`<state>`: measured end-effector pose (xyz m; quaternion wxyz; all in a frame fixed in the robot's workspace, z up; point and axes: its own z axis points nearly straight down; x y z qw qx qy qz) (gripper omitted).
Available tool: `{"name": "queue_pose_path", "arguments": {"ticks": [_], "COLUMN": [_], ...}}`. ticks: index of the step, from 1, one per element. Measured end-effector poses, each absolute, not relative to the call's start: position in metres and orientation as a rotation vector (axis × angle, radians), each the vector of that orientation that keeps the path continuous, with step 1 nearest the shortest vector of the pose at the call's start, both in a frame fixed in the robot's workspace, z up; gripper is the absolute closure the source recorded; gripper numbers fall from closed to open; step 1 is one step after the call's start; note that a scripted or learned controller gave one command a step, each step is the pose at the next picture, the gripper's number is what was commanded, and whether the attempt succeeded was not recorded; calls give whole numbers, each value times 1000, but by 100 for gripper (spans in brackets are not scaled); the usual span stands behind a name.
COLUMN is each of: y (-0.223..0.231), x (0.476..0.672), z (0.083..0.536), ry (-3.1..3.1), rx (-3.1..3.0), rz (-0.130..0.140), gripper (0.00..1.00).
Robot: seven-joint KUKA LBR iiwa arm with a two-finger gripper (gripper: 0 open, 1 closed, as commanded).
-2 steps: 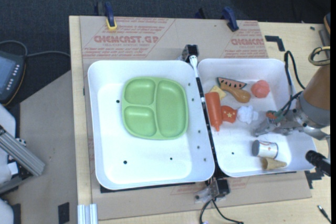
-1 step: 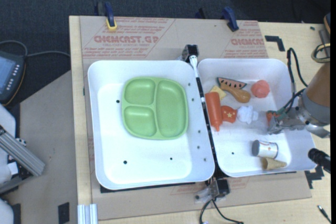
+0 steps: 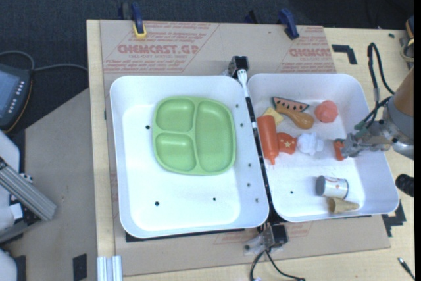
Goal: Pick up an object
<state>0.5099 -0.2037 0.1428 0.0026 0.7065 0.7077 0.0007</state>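
The right bin (image 3: 371,191) holds several small toys. Among them are a watermelon slice (image 3: 289,104), a tan piece (image 3: 299,119), a pink-red ball (image 3: 326,111), an orange carrot-like piece (image 3: 267,137), a red piece (image 3: 287,142) and a white crumpled piece (image 3: 311,144). A grey can (image 3: 332,186) and a tan cone (image 3: 344,206) lie near the bin's front. My gripper (image 3: 348,145) reaches in low from the right, over the bin's right side. Its tip is right at a small red-orange object (image 3: 339,150). I cannot make out whether that object is held.
The left bin (image 3: 131,194) carries a green divided plate (image 3: 195,135). A black-and-white divider (image 3: 253,141) runs between the two bins. Cables (image 3: 375,69) hang beside the arm at the right. Blue clamps (image 3: 137,16) hold the cardboard at the back.
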Motion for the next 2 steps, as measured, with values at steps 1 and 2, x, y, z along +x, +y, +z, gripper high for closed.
{"name": "queue_pose_path", "arguments": {"ticks": [1,2], "y": [-206,-206], "x": [512,513], "z": [207,226], "ry": [2217,2219], "rx": [2214,2216], "rz": [4,3], "gripper": [100,100]}}
